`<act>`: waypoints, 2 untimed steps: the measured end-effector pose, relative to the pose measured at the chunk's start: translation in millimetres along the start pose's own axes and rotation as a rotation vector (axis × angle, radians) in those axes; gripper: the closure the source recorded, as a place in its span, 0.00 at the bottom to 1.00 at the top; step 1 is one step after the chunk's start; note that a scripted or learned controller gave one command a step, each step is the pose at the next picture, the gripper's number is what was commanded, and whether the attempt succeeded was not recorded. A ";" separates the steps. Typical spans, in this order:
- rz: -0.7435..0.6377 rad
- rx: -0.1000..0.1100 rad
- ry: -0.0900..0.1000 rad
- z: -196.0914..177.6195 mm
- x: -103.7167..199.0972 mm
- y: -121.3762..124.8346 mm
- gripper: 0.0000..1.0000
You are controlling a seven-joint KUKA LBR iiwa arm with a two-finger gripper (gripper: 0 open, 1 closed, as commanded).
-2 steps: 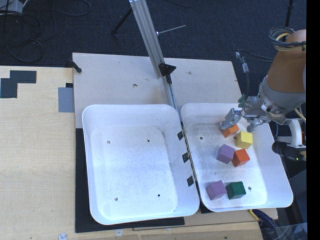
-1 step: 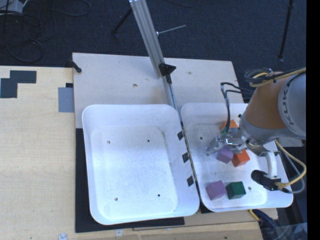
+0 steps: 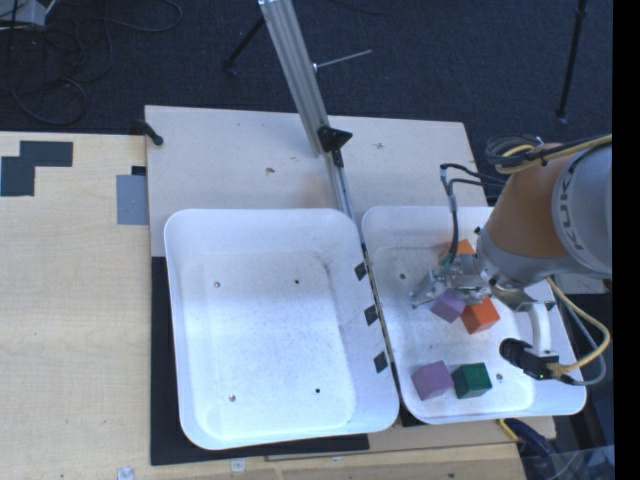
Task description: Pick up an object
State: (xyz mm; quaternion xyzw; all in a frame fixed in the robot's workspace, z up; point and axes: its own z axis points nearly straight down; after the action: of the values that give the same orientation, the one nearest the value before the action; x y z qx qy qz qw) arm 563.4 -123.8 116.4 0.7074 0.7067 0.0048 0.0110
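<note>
— Where's your arm?

— My arm (image 3: 545,223) reaches in over the right bin (image 3: 395,230), wrist bent down, with my gripper (image 3: 452,286) low near the bin's middle. Whether it's wide or narrow, I cannot tell.

— What's in that bin?

— Two purple blocks: one (image 3: 449,305) just beside my gripper, one (image 3: 431,379) near the front edge. Two orange blocks: one (image 3: 481,315) touching the first purple one, another (image 3: 462,250) partly hidden under my wrist. One green block (image 3: 471,379) near the front edge, just beside the second purple one.

— And the left bin (image 3: 200,233)?

— It sits alongside, touching the right bin's edge.
</note>
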 end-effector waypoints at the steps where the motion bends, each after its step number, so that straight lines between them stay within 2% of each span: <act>1: 0.000 -0.005 -0.004 3.4 -9.8 15.4 0.00; 2: -0.002 -0.008 -0.004 5.6 -17.4 39.7 0.00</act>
State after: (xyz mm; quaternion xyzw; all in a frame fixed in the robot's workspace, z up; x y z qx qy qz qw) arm 603.2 -141.3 111.8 0.7068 0.7072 0.0064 0.0152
